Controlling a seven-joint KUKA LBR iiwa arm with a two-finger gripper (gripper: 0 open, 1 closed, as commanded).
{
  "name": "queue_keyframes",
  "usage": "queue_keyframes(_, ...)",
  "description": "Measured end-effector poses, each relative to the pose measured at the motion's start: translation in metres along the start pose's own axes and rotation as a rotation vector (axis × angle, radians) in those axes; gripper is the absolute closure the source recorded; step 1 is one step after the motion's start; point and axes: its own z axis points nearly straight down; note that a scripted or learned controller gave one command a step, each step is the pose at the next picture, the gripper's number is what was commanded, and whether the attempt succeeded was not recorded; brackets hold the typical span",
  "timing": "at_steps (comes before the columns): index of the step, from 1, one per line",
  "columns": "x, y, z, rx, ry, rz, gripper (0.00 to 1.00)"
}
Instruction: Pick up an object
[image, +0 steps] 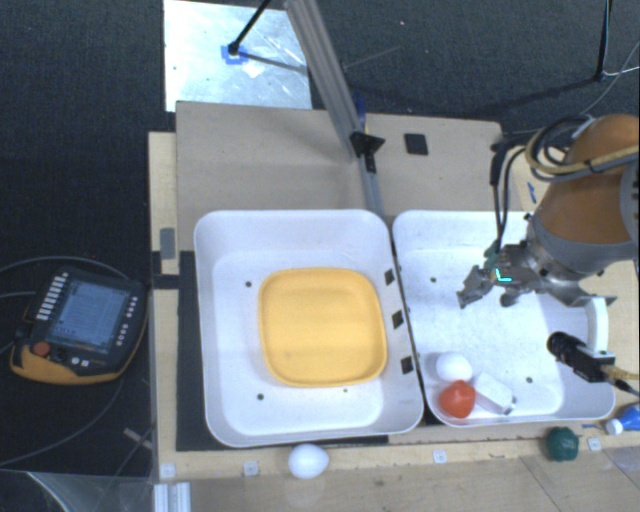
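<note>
Gripper (478, 292) hovers over the bare upper floor of the right bin (420, 232), jaws apparently spread, holding nothing. 3 pickable objects bunch in that bin's near corner: white ball (453, 366), red ball (458, 400), white block (494, 393). Left bin (225, 330) holds a yellow plate (322, 325).

Two white bins (225, 300) are sitting on a tan bench (270, 150), the left one showing a yellow plate (322, 325), the right one a white ball (453, 366), a red ball (458, 399) and a white block (492, 393). The grey gripper (478, 290) is glowing teal at one spot under the arm's orange band (600, 145). A white egg (308, 461) and a dark green ball (562, 443) are lying on the bench, beside dark speckled carpet (70, 120).
</note>
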Motion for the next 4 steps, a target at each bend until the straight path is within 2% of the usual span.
queue_keyframes(1,0.000,0.000,0.000,0.000,0.000,0.000,0.00)
queue_keyframes(3,-0.012,-0.006,0.092,0.003,0.000,0.001,0.00)
queue_keyframes(4,-0.012,-0.006,0.120,0.001,0.000,0.000,0.00)
